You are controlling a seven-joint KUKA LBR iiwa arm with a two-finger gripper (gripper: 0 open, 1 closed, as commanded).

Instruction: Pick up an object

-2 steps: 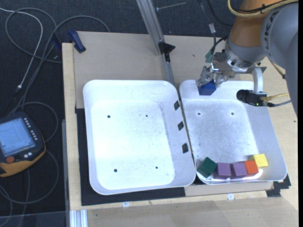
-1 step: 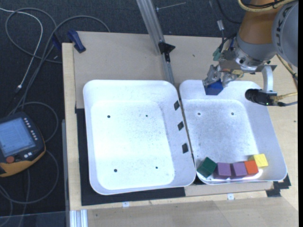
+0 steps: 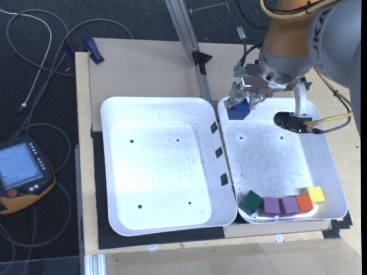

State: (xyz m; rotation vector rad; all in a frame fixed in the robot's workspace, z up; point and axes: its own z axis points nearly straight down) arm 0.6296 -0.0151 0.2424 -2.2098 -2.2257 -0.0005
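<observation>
My gripper (image 3: 241,101) hangs over the far left corner of the right bin (image 3: 275,153), reaching down from the orange-banded wrist (image 3: 292,22). A small blue block (image 3: 238,110) sits between its fingertips, and the fingers are shut on it. The block appears lifted slightly above the bin floor. Along the near edge of the right bin lies a row of blocks: green (image 3: 250,201), purple (image 3: 270,205), a second purple (image 3: 289,204), orange (image 3: 304,201) and yellow (image 3: 315,195).
The left bin (image 3: 155,159) lies beside the right one, with black clips along the shared rim (image 3: 221,153). A slanted metal pole (image 3: 183,27) rises behind the bins close to the gripper. A teach pendant (image 3: 20,168) and cables lie off the bench at left.
</observation>
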